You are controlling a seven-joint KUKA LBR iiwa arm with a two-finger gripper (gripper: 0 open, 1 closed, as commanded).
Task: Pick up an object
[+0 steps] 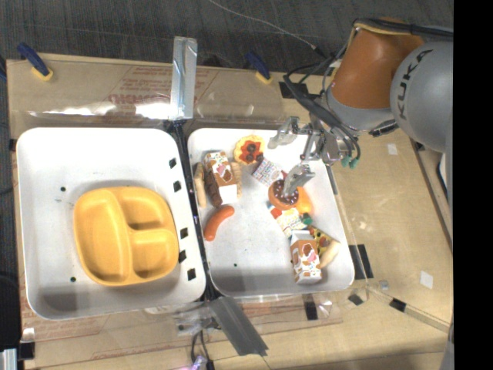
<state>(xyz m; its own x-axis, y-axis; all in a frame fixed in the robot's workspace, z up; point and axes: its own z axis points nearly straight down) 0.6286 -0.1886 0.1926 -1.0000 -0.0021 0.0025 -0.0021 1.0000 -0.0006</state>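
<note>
My gripper (292, 159) hangs over the upper right part of the right bin (254, 272). It is open, with one finger (284, 134) near the bin's far rim and the other finger (296, 178) just above a red-brown toy donut (282, 199). Nothing sits between the fingers. A checked packet (265, 172) lies just left of the gripper. Also in this bin are a small round pizza (248, 149), a cake slice (220, 168), a red sausage (218, 221), a printed carton (306, 260) and a pizza wedge (326, 243).
The left bin (46, 160) bears a yellow divided plate (127, 233). A brown bread stick (200, 185) lies by the right bin's left wall. An orange piece (304, 203) and a white packet (290, 221) sit beside the donut. The arm's orange band (368, 68) rises at the upper right.
</note>
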